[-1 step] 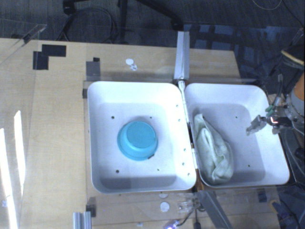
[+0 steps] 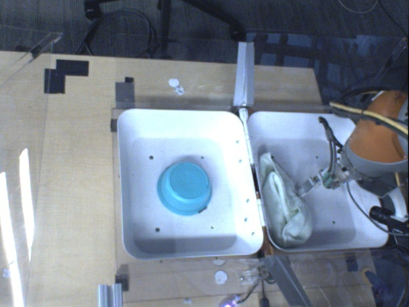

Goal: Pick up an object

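A pale greenish-white cloth (image 2: 283, 203) lies crumpled along the left side of the right bin (image 2: 319, 133). An upturned blue bowl (image 2: 185, 188) sits in the middle of the left bin (image 2: 147, 139). My gripper (image 2: 305, 187) reaches in from the right, low in the right bin. Its tip is at the cloth's right edge, about midway along it. The grey arm with its orange band (image 2: 377, 139) hangs over the bin's right side. Nothing is seen lifted off the bin floor.
A metal divider (image 2: 245, 82) runs between the two bins at the back. Cables (image 2: 329, 146) trail from the wrist over the right bin. The wooden bench (image 2: 64, 171) stretches to the left, and a chair base (image 2: 166, 5) stands on the floor behind.
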Motion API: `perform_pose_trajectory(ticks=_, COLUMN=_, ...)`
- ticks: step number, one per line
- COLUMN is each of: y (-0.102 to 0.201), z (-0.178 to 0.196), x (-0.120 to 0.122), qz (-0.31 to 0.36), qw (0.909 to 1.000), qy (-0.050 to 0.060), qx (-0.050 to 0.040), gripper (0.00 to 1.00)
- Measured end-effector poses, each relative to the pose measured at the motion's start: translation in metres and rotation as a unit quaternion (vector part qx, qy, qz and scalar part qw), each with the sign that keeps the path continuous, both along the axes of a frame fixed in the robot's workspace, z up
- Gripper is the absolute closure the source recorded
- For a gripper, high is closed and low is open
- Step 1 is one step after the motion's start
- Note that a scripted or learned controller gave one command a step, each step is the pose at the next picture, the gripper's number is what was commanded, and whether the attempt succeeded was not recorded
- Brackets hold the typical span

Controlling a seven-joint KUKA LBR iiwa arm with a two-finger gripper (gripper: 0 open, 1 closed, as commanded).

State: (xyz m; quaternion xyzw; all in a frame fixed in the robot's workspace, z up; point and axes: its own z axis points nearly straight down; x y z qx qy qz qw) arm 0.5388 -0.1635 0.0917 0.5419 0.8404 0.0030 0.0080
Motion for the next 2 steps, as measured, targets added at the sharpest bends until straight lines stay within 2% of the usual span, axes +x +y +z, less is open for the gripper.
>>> perform_pose_trajectory(ticks=1, y=0.002, z=0.012, x=0.003, qz=0.001, qw=1.0, qy=-0.003, qx=0.001, gripper=1.0)
perform_pose_trajectory(ticks=2, y=0.085, z=0.094, x=-0.001, qz=-0.069, qw=0.9976, qy=0.006, qx=0.0026, gripper=1.0)
